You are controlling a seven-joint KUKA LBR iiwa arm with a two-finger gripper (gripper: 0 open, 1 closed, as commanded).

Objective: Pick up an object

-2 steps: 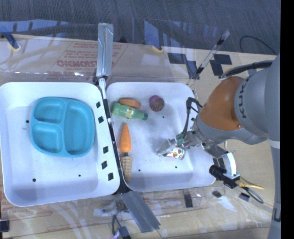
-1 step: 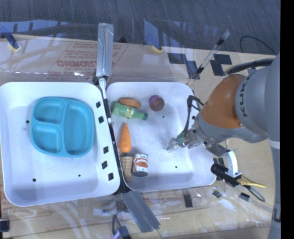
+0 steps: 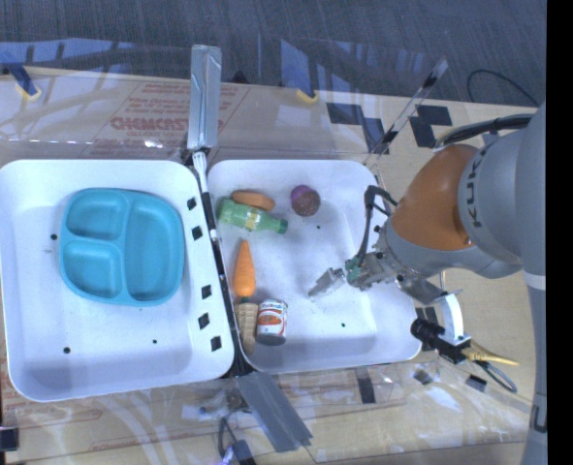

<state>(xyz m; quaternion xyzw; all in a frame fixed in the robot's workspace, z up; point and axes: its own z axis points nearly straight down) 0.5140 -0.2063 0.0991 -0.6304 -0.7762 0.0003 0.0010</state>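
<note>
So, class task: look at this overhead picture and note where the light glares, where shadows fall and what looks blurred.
Camera view: glare streaks cross the clear sheet behind the bins; the white bins are bright but not washed out; the blue tray casts a soft shadow at its upper right edge; the gripper looks slightly blurred, while the carrot and can are fairly sharp.

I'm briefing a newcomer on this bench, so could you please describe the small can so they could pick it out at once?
Look in the right-hand white bin, along its left wall near the front corner. There the small can stands below the carrot, right beside a ribbed cone. It is the one item with a red-and-white label and a flat metal top.
</note>
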